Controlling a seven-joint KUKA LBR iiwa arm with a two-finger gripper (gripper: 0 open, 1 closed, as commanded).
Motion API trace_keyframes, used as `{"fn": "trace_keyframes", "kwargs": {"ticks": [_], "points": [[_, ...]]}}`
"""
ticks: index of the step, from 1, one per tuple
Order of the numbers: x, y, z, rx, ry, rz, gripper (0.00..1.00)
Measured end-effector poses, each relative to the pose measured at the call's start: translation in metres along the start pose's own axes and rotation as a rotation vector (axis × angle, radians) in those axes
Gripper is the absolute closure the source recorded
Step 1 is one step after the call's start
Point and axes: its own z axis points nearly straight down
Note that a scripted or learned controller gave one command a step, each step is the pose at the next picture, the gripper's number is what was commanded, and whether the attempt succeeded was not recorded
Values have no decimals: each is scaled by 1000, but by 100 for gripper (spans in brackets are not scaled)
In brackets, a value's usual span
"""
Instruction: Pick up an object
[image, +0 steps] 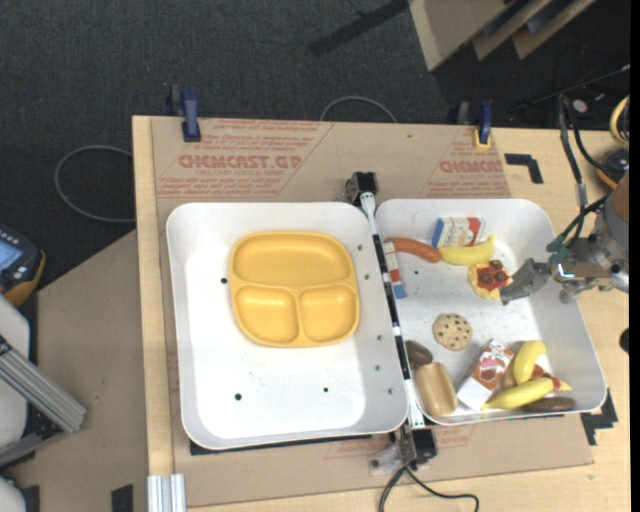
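Several toy foods crowd the right bin (566, 318) — pickable targets; the yellow tray (294, 286) sits alone in the left bin (200, 330). Gripper (524, 281) hovers beside the pizza slice (490, 279), jaw state unclear — nothing held.

A brown board (300, 150) printed with red lettering lies under two white bins — the left bin (200, 330) holds a yellow three-compartment tray (295, 287). Blue clamps (187, 112) grip the board's far edge; black cables (95, 175) trail over dark carpet.
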Motion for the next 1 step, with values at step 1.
{"fn": "trace_keyframes", "kwargs": {"ticks": [1], "points": [[-73, -25, 127, 12, 2, 8, 0]]}}
